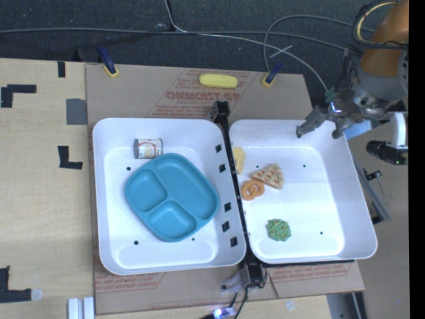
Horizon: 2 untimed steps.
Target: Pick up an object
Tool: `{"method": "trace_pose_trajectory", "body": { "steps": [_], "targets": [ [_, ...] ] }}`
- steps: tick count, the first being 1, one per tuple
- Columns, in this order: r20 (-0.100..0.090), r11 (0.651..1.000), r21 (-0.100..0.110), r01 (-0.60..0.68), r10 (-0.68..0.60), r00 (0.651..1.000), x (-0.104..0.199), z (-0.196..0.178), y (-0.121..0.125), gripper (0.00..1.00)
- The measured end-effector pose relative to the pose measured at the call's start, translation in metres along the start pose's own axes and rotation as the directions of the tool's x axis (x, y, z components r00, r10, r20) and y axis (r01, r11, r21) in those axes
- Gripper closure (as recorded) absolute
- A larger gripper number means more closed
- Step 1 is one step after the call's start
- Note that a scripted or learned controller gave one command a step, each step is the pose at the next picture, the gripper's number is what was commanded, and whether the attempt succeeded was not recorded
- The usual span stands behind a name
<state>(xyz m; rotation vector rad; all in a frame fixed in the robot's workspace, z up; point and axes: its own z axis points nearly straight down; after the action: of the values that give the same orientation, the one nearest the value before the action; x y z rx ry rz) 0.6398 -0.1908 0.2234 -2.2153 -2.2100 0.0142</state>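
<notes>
My gripper (pixel 321 129) hangs over the far right corner of the right bin (pixel 345 198), its two dark fingers spread open with nothing between them. In that bin lie a pizza slice (pixel 268 175), an orange pretzel (pixel 252 191), a green broccoli piece (pixel 278 229) and a pale yellow piece (pixel 238 159) against the left wall. All of them sit to the left of and nearer than the gripper. The left bin (pixel 109 178) holds a blue divided plate (pixel 171 195) and a small can (pixel 147 148) on its side.
A yellow banana-like toy (pixel 218 80) rests on the cardboard beyond the bins. Two clamps (pixel 106 62) (pixel 272 72) pin the cardboard's far edge. Cables loop above the right bin toward the arm.
</notes>
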Motion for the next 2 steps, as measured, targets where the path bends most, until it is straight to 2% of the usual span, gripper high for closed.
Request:
{"method": "trace_pose_trajectory", "body": {
  "steps": [1,2],
  "targets": [
    [0.003,1.0,-0.014,0.004,-0.004,1.0,0.001,-0.01,0.002,0.0],
    [0.002,1.0,-0.008,0.005,-0.005,1.0,0.002,0.054,0.007,0.0]
  ]
}}
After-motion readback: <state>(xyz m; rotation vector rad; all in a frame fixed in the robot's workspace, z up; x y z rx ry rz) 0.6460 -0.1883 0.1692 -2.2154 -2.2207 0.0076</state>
